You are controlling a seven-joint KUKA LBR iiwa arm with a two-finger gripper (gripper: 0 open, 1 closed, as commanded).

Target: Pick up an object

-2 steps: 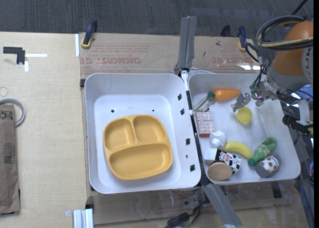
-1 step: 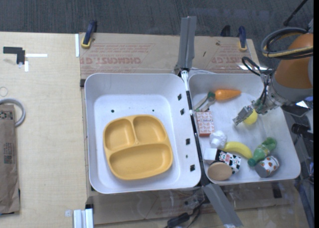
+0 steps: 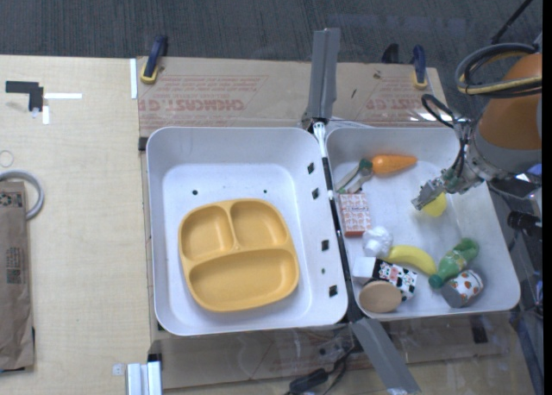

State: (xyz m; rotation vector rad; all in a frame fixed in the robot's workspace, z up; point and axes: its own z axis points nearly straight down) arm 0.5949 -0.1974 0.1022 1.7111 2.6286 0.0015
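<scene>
Reaching in from the right edge of the frame, the claw [image 3: 429, 196] sits low over the right bin [image 3: 493, 212], in its upper right part, directly against a small yellow object [image 3: 437, 205]; whether its fingers are spread or closed on that piece cannot be told from this angle. Left of it, near the bin's top, lies an orange carrot [image 3: 392, 162] with a green stem. Down the bin's left wall rests a red-and-white packet [image 3: 354, 213]. Toward the lower part of the bin cluster a yellow banana [image 3: 413, 258], a green bottle [image 3: 454, 261], a black-and-white carton [image 3: 396, 277], a tan round piece [image 3: 379, 297] and a grey spotted object [image 3: 462, 288]. In the middle of the frame, the left bin [image 3: 172, 169] carries a yellow divided plate [image 3: 238, 253].
</scene>
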